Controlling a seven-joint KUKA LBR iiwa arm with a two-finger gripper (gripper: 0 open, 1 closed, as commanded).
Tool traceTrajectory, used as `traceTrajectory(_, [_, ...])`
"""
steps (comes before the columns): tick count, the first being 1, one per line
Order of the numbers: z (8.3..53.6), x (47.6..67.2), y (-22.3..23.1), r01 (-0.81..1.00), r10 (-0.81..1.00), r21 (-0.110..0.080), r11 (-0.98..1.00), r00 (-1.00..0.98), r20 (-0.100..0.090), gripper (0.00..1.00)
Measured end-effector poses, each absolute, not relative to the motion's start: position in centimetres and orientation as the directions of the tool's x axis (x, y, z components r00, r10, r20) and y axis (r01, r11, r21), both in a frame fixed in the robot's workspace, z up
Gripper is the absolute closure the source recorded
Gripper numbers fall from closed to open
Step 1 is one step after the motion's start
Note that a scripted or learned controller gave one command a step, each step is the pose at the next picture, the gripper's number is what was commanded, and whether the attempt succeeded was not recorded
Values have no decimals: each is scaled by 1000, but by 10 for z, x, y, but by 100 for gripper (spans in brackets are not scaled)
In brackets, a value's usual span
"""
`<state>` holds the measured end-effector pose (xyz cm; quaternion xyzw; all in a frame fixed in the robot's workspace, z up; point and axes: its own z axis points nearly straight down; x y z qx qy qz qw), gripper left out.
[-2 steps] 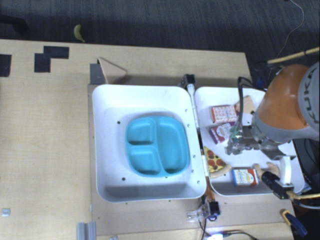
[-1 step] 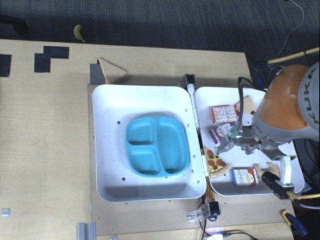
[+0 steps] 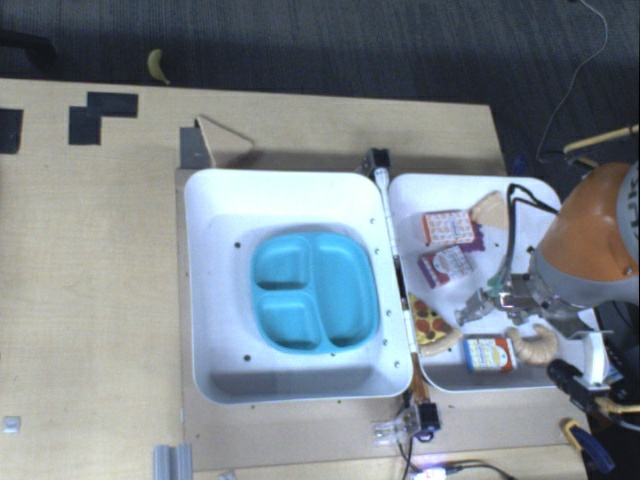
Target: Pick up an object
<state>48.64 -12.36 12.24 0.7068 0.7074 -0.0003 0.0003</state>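
My gripper (image 3: 497, 305) hangs over the right bin (image 3: 530, 190), near its middle, with the grey arm and its orange band (image 3: 598, 230) reaching in from the right. Around it lie several small items. A red-and-white box (image 3: 447, 228) and a purple packet (image 3: 449, 264) lie to its upper left. A tan bread slice (image 3: 489, 208) rests near the back wall. A pizza slice (image 3: 430, 327) lies at the front left. A small carton (image 3: 488, 354) and a tan pretzel (image 3: 538, 343) lie just in front of the gripper. Nothing is visibly held.
The left bin (image 3: 215, 268) holds a blue divided plate (image 3: 313, 289). A ridge (image 3: 393, 258) separates the two bins. Black tape marks (image 3: 100, 116) sit on the bench at the far left. Cables (image 3: 420, 423) lie by the front edge.
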Motion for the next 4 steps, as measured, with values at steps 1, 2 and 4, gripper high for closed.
traceTrajectory(1, [88,490,-87,1000,1000,12,3,-3,-1,0])
traceTrajectory(2, [101,493,-87,1000,1000,21,4,-4,-2,100])
traceTrajectory(4, [111,494,-85,1000,1000,21,7,-7,0,100])
